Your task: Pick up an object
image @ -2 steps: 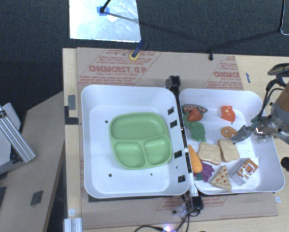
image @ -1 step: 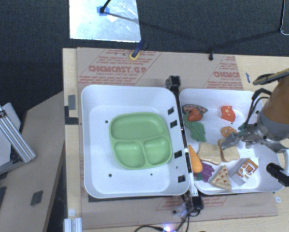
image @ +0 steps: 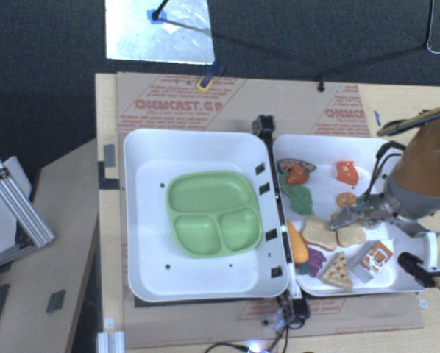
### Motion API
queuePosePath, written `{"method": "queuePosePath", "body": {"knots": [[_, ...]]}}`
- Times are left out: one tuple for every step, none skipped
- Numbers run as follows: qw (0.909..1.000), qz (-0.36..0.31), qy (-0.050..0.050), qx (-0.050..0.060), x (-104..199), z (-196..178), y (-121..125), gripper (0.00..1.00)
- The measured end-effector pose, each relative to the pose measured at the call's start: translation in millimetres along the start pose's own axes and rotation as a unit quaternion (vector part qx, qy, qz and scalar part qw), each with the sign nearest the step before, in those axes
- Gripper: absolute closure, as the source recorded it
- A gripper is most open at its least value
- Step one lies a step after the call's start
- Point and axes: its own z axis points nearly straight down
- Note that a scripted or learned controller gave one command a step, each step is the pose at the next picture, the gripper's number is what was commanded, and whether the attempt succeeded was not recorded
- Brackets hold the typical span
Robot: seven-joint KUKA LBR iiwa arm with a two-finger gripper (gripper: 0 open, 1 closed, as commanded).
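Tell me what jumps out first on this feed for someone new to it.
The green divided plate sits alone in the left bin. The right bin is crowded with toy food: a carrot, pizza slice, bread slices and a red piece. The tool hangs low over the bread.

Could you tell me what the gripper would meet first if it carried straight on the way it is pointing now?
The gripper points toward the view's left, low over the right bin. First in line looks to be the bread slice by its tips, though height is hard to judge.
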Motion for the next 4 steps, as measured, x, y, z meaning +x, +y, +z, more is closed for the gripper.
{"method": "queuePosePath", "body": {"knots": [[1.0,-0.001,-0.001,-0.003,0,-12,1,1.0],[1.0,-0.001,-0.001,-0.001,-10,-67,8,1.0],[1.0,-0.002,-0.001,-0.002,-9,-111,9,1.0],[1.0,-0.002,-0.001,-0.001,-10,-141,11,1.0]]}}
